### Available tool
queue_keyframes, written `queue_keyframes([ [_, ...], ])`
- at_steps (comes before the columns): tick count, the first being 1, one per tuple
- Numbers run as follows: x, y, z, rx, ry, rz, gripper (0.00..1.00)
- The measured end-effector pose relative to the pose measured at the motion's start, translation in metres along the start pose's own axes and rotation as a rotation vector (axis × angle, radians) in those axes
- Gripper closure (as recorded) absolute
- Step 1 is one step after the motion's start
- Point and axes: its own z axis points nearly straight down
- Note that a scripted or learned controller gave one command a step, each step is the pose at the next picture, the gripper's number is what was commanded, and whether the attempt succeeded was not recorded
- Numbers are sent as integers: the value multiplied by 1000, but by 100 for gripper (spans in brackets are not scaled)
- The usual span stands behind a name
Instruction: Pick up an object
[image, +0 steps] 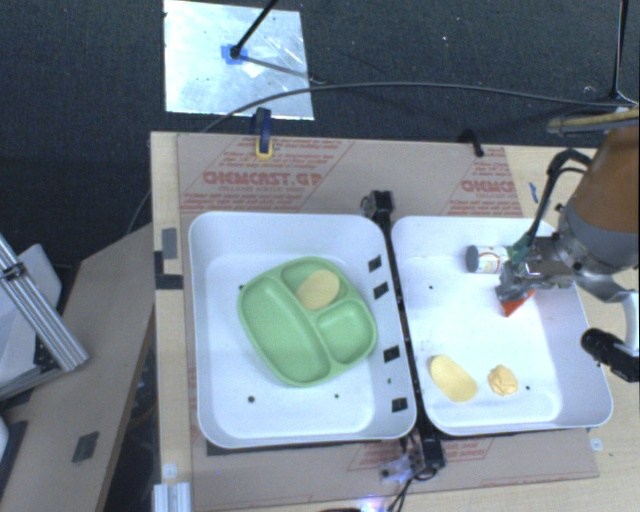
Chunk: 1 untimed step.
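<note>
In the right bin (572, 372), my gripper (518, 285) hangs low over the upper middle, at the end of the grey arm that enters from the right. A small red object (512, 306) shows right at its tip, partly hidden by it. Just left of the gripper a small grey-and-white cylinder (484, 260) lies on its side. A flat yellow oval piece (452, 378) and a smaller yellow lump (503, 380) rest near the bin's front edge.
The left bin (215, 330) holds a green divided plate (290, 345) with a pale yellow piece (319, 289) in its upper compartment. A black divider with clips (392, 300) runs between the bins. A black part of the arm (612, 352) juts over the right bin's right rim.
</note>
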Motion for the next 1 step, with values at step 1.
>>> queue_keyframes([
  [1, 49, 32, 16, 2, 1, -1, 100],
])
